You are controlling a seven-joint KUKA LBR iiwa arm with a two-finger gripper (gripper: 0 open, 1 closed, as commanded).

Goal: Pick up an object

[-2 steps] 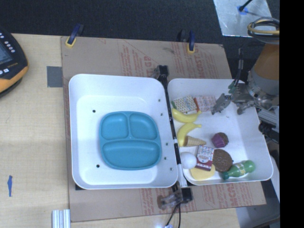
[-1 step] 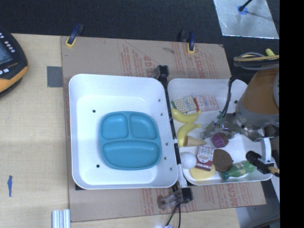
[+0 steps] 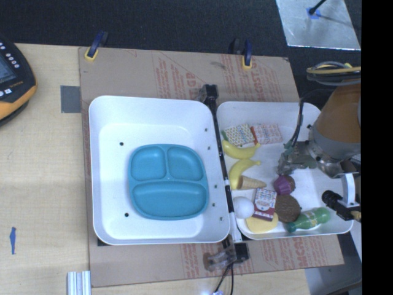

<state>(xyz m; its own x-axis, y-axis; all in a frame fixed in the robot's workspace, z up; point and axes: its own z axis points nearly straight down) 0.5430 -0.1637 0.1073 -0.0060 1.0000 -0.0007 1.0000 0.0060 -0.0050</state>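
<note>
pincer [image 3: 293,162] low in right bin [image 3: 307,112], just above purple ball [image 3: 284,184]; grip state unclear. risk: crowded toys nearby, ball may roll aside, fingers catching brown cookie [image 3: 287,208] instead.

- A single fixed camera looks down at a slant from above the pale wooden bench [image 3: 37,183].
- Both shallow white plastic bins [image 3: 104,165] sit mid-frame, at moderate range.
- The grey arm with the orange band [image 3: 341,118] enters from the frame's right.
</note>
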